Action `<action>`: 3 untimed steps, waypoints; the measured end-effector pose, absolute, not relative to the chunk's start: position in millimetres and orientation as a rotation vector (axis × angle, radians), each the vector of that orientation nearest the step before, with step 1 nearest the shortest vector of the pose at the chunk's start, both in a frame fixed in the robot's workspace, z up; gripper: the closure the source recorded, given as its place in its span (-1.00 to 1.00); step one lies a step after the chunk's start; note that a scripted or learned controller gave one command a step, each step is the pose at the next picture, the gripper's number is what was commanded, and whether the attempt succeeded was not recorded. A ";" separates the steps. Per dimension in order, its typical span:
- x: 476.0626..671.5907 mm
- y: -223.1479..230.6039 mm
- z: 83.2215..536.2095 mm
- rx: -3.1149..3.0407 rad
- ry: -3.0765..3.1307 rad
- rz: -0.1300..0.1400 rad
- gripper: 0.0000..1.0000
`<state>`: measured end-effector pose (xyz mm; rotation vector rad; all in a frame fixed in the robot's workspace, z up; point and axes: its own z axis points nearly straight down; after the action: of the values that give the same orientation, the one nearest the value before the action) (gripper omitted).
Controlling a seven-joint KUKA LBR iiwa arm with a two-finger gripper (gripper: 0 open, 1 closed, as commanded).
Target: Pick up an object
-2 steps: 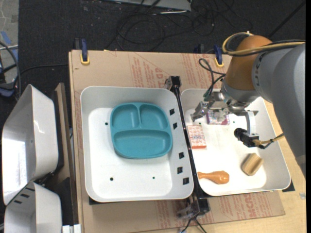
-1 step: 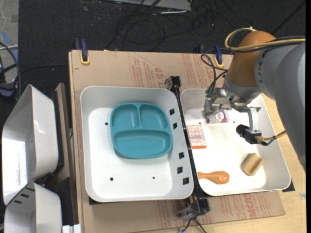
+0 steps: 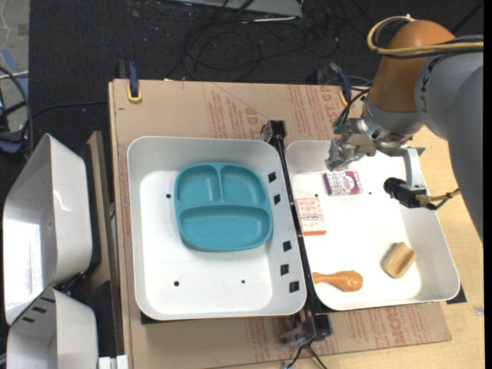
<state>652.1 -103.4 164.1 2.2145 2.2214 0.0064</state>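
Across the bench point(image 3: 192, 106) sit two shallow white bins side by side, so that goods in one can be lifted clear of the other. At nine o'clock, the left bin point(image 3: 146, 206) bears a teal divided plate point(image 3: 223, 206), lying flat and well apart from the arm's work. At three o'clock, the right bin point(image 3: 430, 229) carries the loose items: a small purple-and-white packet point(image 3: 343, 182) near twelve o'clock of that bin, a red-printed card point(image 3: 310, 214) against its nine o'clock wall, a tan block point(image 3: 398, 260) and an orange drumstick-shaped toy point(image 3: 339, 280) toward six. The arm point(image 3: 430, 75) reaches in from three o'clock, and the gripper point(image 3: 338, 156) hangs just above the packet's twelve o'clock edge, probably lined up on it as the pick. Nothing sits between its fingers; whether they are spread or closed I cannot tell.
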 end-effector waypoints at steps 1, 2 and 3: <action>647.7 -103.8 226.6 2.215 2.221 0.006 1.00; 649.0 -103.8 280.8 2.214 2.221 0.006 1.00; 640.2 -47.9 280.0 2.214 2.231 0.000 1.00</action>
<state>640.2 -47.9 280.0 2.2142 2.2306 0.0003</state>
